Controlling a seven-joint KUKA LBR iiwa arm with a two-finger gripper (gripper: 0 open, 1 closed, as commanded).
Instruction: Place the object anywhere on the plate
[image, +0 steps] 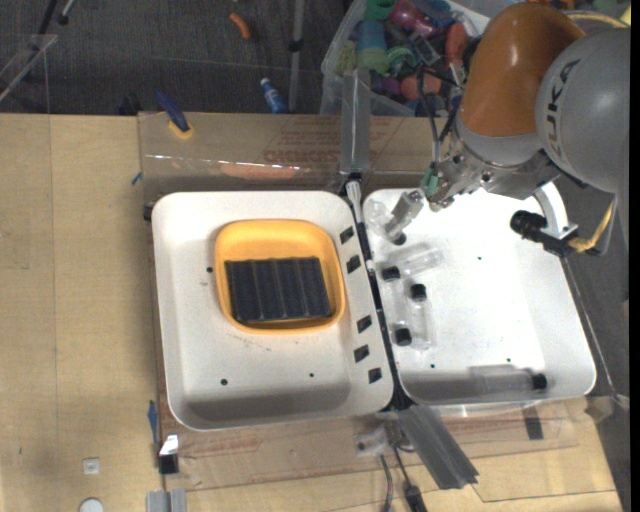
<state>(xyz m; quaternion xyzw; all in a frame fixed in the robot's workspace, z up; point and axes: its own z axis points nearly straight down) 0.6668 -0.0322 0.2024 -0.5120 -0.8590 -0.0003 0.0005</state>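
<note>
A yellow-orange plate (232, 243) with rounded corners sits in the left bin (190, 380). A dark ribbed rectangular piece (277, 289) lies flat on the plate's middle. My gripper (400, 220) hangs over the far left corner of the right bin (500, 290), close to the divider between the bins. A clear round item (376, 211) lies right beside its tip. Whether anything is held is hidden by the slant of the view.
Several clear plastic tubes with black caps lie in the right bin: one (413, 262) just below the gripper, one (416, 318) near the divider, one (508, 379) at the front. The grey arm (560, 80) covers the bin's far right.
</note>
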